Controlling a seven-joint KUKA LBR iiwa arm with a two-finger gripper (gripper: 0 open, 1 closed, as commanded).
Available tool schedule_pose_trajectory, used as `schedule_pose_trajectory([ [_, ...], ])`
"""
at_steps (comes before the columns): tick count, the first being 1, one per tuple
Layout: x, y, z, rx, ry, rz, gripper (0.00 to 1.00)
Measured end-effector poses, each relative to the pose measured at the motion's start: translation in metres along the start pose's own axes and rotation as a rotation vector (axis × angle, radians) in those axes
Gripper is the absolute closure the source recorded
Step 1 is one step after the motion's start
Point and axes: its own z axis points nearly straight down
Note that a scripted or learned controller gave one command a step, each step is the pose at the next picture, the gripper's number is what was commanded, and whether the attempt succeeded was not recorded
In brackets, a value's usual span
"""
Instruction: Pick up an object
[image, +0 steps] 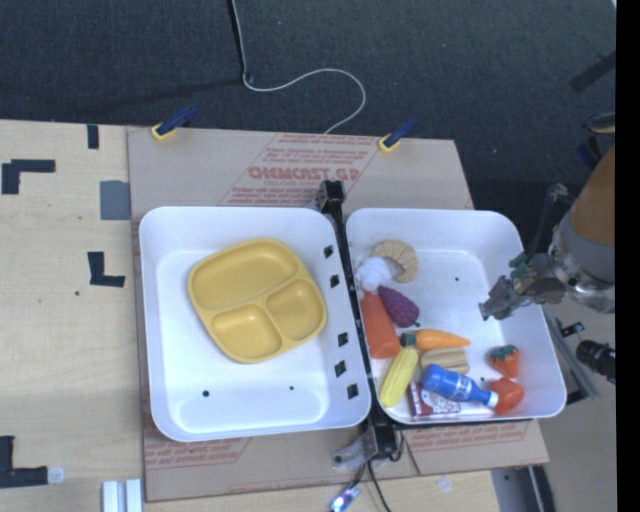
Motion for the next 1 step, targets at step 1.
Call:
schedule_pose_trajectory([
  [1, 0.0585, -0.0172, -0.1129, -0.012, -0.001, -0.006, 1.0],
])
